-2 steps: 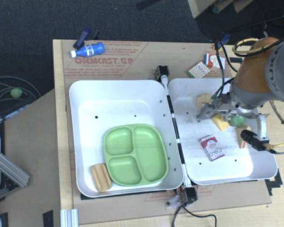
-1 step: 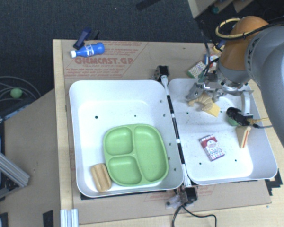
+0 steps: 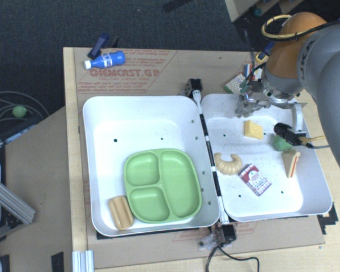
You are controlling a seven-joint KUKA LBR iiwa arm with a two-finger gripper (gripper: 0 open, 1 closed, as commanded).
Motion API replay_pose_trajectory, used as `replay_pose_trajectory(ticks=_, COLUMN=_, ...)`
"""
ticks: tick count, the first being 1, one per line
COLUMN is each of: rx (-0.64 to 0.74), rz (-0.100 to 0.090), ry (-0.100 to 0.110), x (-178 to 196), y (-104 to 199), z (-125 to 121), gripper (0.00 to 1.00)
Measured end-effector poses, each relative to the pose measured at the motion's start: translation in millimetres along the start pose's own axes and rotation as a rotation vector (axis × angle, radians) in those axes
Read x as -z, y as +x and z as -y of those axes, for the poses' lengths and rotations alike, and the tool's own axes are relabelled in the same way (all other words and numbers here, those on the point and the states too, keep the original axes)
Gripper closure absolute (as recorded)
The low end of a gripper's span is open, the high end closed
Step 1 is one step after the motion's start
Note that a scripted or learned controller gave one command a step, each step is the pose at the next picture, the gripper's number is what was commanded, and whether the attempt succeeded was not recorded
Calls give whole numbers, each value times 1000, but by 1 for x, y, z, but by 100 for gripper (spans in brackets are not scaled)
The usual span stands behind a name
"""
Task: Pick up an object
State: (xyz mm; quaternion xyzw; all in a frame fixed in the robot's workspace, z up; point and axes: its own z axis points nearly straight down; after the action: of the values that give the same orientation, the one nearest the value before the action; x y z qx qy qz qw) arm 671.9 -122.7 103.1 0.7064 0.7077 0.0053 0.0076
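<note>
The right bin (image 3: pixel 306 200) holds several things. A yellow cheese wedge (image 3: pixel 253 130) lies near its back, a tan croissant (image 3: pixel 229 163) by its left wall, and a red and white packet (image 3: pixel 255 179) towards the middle. A small green object (image 3: pixel 282 145) and a sandwich-like wedge (image 3: pixel 291 163) sit at the right. My gripper (image 3: pixel 246 107) hangs over the back of this bin, just behind and slightly left of the cheese wedge. I see nothing held in it.
The left bin (image 3: pixel 102 129) holds a green divided plate (image 3: pixel 160 185) and a tan bread-like block (image 3: pixel 120 212) at its front left. A blue and white bottle (image 3: pixel 105 60) lies on the cardboard behind the bins. The arm covers the right bin's back right corner.
</note>
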Motion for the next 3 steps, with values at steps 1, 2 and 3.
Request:
replay_pose_trajectory(ticks=1, rx=0, rz=-4, ry=16, x=84, y=74, z=39, gripper=100)
replay_pose_trajectory(ticks=2, rx=-1, rz=-4, ry=18, x=83, y=73, z=40, gripper=0)
replay_pose_trajectory(ticks=3, rx=-4, rz=-2, ry=22, x=-8, y=24, z=78, gripper=0)
